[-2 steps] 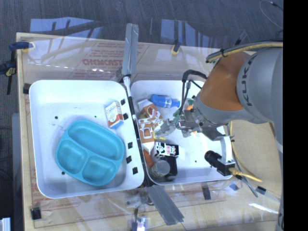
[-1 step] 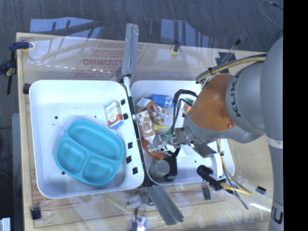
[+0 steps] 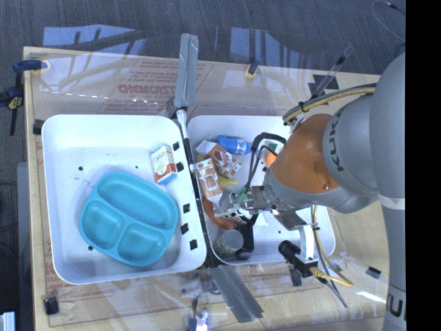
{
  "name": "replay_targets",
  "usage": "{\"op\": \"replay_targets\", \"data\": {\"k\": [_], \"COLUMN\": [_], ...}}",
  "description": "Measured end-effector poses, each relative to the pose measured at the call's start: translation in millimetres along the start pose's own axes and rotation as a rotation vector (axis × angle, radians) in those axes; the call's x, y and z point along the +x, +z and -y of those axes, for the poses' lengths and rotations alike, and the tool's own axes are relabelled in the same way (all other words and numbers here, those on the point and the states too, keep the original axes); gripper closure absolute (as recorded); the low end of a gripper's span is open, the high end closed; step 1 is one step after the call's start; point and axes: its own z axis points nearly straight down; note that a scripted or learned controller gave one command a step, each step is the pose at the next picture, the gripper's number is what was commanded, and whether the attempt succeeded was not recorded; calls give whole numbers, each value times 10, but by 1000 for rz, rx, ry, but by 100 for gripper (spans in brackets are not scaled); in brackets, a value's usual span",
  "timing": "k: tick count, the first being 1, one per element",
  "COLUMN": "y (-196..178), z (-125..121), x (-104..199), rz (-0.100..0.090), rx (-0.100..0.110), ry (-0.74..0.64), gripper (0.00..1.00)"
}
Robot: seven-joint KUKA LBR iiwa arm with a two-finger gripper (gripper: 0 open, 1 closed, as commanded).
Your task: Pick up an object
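- The tabletop (image 3: 103, 74) is a pale board with red print on it, and two white bins sit on it side by side.
- The arm (image 3: 358, 157) comes in from the right, big grey body with the orange band, hanging over the right half of the right bin (image 3: 207, 133).
- Left bin (image 3: 76, 136) has a blue tray (image 3: 129, 216) with three compartments lying flat in its lower half.
- Right bin is where the clutter is, all piled along its left side.
- The hand (image 3: 242, 202) is down in that pile, around the middle of the right bin. Honestly can't tell how far open it is or if it's got anything, too much mess around it.
- A dark cup (image 3: 231, 242) sits near the front of the right bin, just below the hand.
- A snack pack (image 3: 207, 180) with orange and white print lies just left of the hand, against the bin's left wall.
- A blue bottle (image 3: 233, 145) lies on its side near the back of the right bin.
- A small carton (image 3: 162, 164), red and white, sits in the left bin just past the tray's top right corner, near the divider.
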Motion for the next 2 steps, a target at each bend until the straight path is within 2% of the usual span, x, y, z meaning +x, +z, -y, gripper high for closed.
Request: {"op": "replay_targets", "data": {"k": [1,2], "y": [-113,-113], "z": [-38,-40], "x": [-27,-24], "rz": [4,4], "rx": [-5,-6], "ry": [-4,-5], "gripper": [100,0]}}
